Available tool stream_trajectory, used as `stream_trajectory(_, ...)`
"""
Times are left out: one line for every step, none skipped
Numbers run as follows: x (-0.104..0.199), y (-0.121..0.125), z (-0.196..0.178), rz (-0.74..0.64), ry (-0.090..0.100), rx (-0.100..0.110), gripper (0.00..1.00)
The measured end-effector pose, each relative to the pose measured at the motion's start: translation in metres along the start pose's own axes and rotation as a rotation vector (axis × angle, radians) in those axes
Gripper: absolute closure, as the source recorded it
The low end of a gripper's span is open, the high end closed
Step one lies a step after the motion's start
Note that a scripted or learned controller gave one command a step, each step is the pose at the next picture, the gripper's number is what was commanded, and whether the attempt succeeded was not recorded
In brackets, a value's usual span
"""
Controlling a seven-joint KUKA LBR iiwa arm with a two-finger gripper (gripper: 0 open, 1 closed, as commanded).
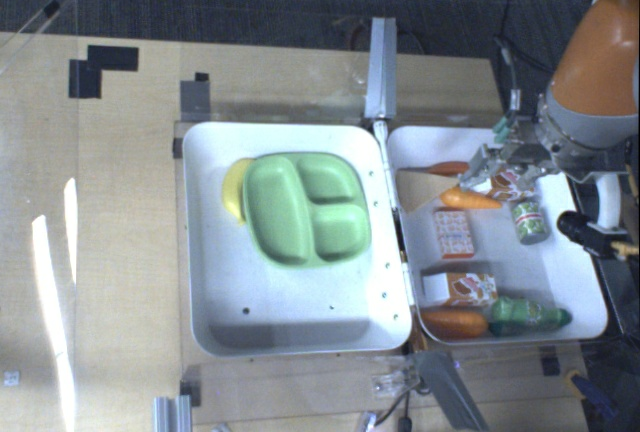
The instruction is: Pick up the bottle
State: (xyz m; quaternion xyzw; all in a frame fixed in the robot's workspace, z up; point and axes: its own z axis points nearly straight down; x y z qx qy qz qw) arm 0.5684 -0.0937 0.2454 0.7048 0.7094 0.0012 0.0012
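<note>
My claw (508, 152) hangs over the far part of the right-hand shallow white bin (590, 310), at the end of my grey arm with its orange band (600, 50). Claw state: cannot tell from this view; the metal parts blur together over the clutter below. Directly beneath the claw, and touching or overlapping it in view, lie an orange carrot-shaped toy (470, 200) and a small red-and-white packet (505, 182). Just beside the claw, toward the near side, a small green-labelled can (527, 220) lies tilted. The target, a green translucent plastic bottle (528, 315), lies on its side well apart from the claw, against the bin's near wall. Its long axis runs roughly left–right along that wall; which end carries the cap I cannot make out. Touching its left end is an orange rounded toy (455, 323); just behind that, a flat brown-and-white carton (460, 287), then a red-and-white printed card box (454, 234). Well left of the claw, the other white bin (215, 320) holds a green divided plate (303, 207) over a yellow piece (234, 190).
</note>
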Motion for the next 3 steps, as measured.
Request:
stream_trajectory(-0.040,-0.050,0.098,0.041,0.000,0.002,0.00)
stream_trajectory(-0.072,-0.060,0.156,0.060,-0.001,-0.009,0.00)
stream_trajectory(-0.031,0.073,0.157,0.393,0.000,0.024,0.00)
